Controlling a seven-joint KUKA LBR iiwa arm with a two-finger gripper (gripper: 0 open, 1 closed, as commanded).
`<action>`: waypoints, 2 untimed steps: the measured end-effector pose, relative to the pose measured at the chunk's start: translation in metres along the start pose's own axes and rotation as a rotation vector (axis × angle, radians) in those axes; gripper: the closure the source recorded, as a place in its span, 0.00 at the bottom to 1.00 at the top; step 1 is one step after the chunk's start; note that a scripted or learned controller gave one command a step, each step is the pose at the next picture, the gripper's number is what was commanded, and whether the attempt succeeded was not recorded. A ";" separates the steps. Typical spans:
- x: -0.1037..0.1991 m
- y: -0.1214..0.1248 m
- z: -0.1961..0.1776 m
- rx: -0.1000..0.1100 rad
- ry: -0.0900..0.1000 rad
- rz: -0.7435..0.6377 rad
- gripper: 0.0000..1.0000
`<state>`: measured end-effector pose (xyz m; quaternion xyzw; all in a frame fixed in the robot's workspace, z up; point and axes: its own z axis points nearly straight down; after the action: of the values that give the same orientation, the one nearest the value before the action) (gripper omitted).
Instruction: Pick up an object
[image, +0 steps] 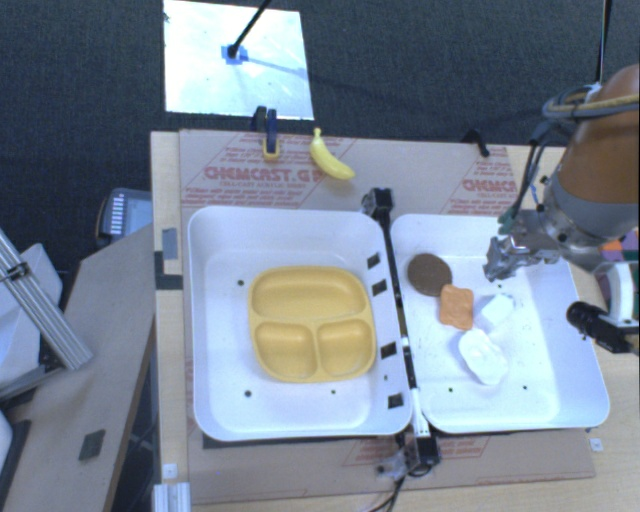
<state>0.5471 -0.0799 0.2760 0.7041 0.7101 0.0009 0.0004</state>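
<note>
In the right bin (560, 400) a flat brown disc (430, 272), an orange block (457, 306) and two white lumps (484, 355) lay clustered left of centre, the gripper (503, 262) hovering just beside them, finger state impossible to tell, while a moulded yellow tray (306, 323) sat in the left bin (215, 300).

A yellow banana (331, 159) lies behind the bins, beside a clamp (270, 134).

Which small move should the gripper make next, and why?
Probably a short descent toward the small white block: the gripper hovers in the right white bin, just above that block, beside the orange rectangular piece, and nothing shows between its fingers.
</note>
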 end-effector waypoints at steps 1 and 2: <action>0.055 -0.008 0.020 0.001 0.001 -0.001 1.00; 0.110 -0.010 0.040 0.002 0.001 -0.001 1.00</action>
<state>0.5361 0.0299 0.2363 0.7037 0.7105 0.0008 -0.0006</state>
